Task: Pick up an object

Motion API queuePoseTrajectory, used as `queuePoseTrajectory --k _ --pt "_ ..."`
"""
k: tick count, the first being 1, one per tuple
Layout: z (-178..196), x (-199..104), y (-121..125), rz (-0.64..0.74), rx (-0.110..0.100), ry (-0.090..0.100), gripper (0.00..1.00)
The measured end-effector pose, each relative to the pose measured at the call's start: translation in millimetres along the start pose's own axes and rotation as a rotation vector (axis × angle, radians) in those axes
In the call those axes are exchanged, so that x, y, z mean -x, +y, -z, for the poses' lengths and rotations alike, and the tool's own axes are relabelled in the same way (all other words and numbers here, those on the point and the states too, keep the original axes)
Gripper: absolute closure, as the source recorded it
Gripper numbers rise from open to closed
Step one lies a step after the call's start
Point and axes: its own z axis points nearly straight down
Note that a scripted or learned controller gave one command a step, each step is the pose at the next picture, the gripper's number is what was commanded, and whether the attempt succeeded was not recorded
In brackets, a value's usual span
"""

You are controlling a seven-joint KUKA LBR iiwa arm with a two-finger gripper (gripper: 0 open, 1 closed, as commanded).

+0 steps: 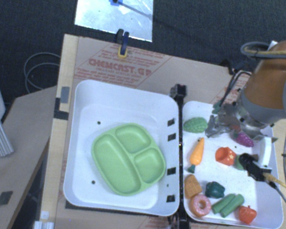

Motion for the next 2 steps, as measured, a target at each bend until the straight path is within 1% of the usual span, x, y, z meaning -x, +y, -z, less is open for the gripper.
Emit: queuePoseTrajectory --k 1,2 --pt "-1 -57 -26 0.002 0.0 0.001 1.0" --pt "18 -112 -46 0.003 0.003 0.002 1.0"
